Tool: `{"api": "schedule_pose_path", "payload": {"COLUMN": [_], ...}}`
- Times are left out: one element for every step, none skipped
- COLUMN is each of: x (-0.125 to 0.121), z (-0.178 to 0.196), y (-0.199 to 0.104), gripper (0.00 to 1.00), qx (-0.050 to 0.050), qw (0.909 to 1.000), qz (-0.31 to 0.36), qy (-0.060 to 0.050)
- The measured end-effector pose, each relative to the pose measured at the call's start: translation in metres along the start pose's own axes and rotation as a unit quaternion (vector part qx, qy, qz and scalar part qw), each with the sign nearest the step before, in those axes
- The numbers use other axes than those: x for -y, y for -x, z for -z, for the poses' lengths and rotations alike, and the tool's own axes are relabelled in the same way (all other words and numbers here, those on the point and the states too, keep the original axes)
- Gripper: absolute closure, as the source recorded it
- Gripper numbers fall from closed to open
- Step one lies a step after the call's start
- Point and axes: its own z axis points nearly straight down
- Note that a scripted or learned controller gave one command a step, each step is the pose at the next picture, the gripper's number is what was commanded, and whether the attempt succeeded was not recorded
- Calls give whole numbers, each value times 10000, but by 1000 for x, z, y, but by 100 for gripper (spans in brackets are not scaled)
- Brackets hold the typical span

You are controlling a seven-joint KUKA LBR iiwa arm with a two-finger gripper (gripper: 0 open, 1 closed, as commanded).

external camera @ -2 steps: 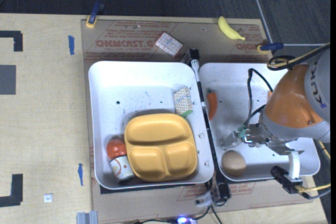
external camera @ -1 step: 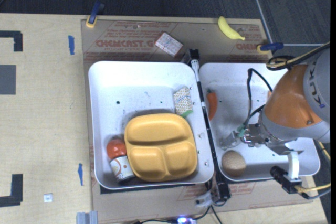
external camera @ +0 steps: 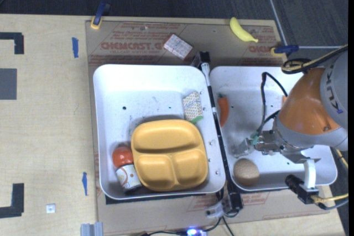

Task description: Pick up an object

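Item: brown rounded object (external camera: 246, 171), potato-like, lying on the floor of the right bin (external camera: 243, 85) at its near left corner, close to the divider between the two bins; judged the likeliest target, since the tool (external camera: 250, 144) hangs just beyond it. Tool: metal fingertips low over the bin floor, just behind the brown object and apart from it; nothing is seen between them, and whether they stand wide or narrow cannot be told from this angle. Arm (external camera: 310, 113): grey body with orange band, reaching over the right half of the right bin, cables looping above it. Also in the right bin: an orange carrot-like piece (external camera: 223, 109) against the divider wall, further back than the brown object. Left bin (external camera: 110, 96), beyond the divider from the brown object: a yellow compartment tray (external camera: 168, 153), a small patterned packet (external camera: 192, 106) behind the tray, and a red-topped can (external camera: 125, 167) at the tray's left. On the bench behind both bins: a yellow banana (external camera: 242, 30) and a small printed box (external camera: 177, 46). Step in hand, as judged: approach, grasp not yet made. The next move calls for shifting the tool toward the near wall, over the brown object, then descending so the fingertips straddle it before closing.
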Motion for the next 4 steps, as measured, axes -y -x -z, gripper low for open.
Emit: {"api": "schedule_pose_path", "payload": {"x": [-1, -1, 0, -1], "z": [10, 10, 0, 10], "y": [0, 0, 0, 0], "gripper": [100, 0, 0, 100], "qx": [3, 3, -1, 2], "qw": [10000, 10000, 10000, 10000], "qz": [0, -1, -3, -1], "qy": [18, 17, -9, 12]}}
